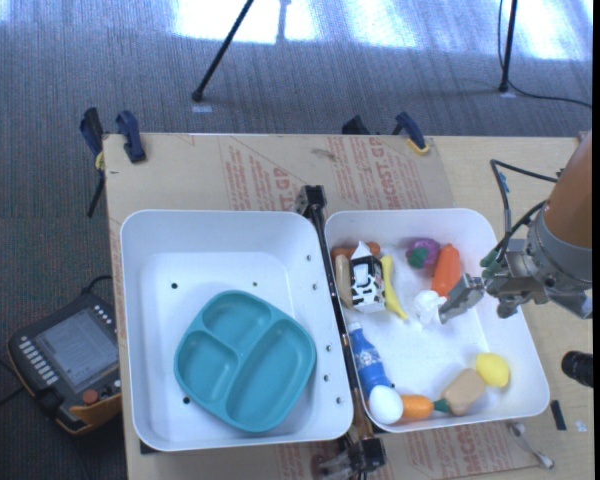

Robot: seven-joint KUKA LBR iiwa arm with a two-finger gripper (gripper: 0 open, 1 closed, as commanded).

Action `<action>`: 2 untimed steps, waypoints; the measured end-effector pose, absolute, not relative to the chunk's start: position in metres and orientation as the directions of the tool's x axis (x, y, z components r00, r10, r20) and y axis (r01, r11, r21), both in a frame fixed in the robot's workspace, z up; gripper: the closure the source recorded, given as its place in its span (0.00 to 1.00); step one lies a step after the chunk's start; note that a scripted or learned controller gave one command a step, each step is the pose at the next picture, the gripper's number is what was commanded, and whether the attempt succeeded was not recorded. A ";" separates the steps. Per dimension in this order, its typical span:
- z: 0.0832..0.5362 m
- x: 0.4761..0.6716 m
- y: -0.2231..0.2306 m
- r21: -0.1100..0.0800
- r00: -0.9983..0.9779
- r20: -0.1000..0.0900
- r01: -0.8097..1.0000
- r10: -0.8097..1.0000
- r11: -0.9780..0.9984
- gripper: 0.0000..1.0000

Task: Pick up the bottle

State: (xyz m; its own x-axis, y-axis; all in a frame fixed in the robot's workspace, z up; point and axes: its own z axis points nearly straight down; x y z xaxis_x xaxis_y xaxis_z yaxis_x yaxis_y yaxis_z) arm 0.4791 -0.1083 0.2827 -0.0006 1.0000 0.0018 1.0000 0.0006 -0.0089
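The bottle [366, 358] is blue with a white neck and lies along the left wall of the right bin [525, 353], its lower end beside a white egg [385, 404]. My gripper [458, 300] hangs over the middle of the right bin, up and to the right of the bottle and well apart from it. Its tip is next to a small white object [427, 307] and just below an orange carrot [446, 268]. Nothing shows held in it.
The right bin also holds a cow-patterned carton [366, 283], a banana [392, 290], a purple fruit [418, 255], a lemon [492, 369], a tan piece [464, 390] and a small carrot [418, 405]. A teal divided plate [245, 361] lies in the left bin [155, 248].
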 end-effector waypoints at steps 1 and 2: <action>0.097 0.525 -0.083 -0.013 0.230 0.000 0.973 0.973 -0.230 0.00; 0.104 0.524 -0.083 -0.019 0.234 0.001 0.972 0.972 -0.234 1.00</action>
